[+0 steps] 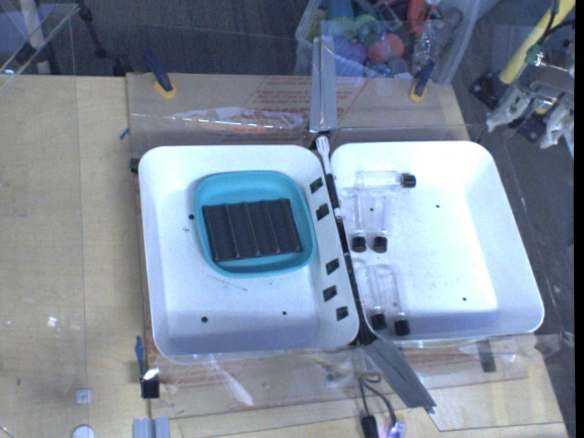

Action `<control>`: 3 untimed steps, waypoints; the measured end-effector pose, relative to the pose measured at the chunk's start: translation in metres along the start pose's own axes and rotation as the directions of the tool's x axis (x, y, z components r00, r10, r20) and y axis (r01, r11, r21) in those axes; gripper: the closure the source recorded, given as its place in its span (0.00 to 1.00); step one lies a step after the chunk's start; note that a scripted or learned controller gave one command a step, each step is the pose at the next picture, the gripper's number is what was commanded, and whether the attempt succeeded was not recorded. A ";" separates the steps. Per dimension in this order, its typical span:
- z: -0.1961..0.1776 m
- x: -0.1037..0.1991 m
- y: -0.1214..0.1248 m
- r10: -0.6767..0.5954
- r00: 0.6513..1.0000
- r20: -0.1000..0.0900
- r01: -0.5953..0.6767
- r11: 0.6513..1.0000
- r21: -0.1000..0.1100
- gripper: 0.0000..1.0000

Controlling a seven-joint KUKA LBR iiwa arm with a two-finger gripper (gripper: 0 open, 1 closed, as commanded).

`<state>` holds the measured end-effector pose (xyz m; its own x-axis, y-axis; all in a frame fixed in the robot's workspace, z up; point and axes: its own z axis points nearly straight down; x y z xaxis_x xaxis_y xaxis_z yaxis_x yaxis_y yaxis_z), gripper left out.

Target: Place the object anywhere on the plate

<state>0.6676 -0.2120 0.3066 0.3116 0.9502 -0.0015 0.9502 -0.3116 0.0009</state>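
A wooden bench [64, 199] is seen bearing two white bins. In the left bin [169, 272] a teal plate [205, 190] is already occupied by a dark ribbed slab [251, 229]. Clear black-capped vials [368, 217], probably the objects to be moved, lie in the right bin [456, 235] beside the divider. One should be gripped across its slippery, see-through body and set on the plate. What is probably the gripper [534, 99] is parked at upper right; its state cannot be told.

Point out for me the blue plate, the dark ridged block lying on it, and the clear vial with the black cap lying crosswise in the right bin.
blue plate [208, 192]: camera view, on its bare left rim.
dark ridged block [251, 230]: camera view, on the middle of its top face.
clear vial [383, 181]: camera view, on its transparent body, left of the cap.
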 end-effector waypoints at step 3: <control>-0.056 0.000 0.000 0.052 0.999 0.000 -0.052 0.999 0.000 0.00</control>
<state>0.6672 -0.2118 0.3627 0.3607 0.9327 -0.0009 0.9327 -0.3607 0.0011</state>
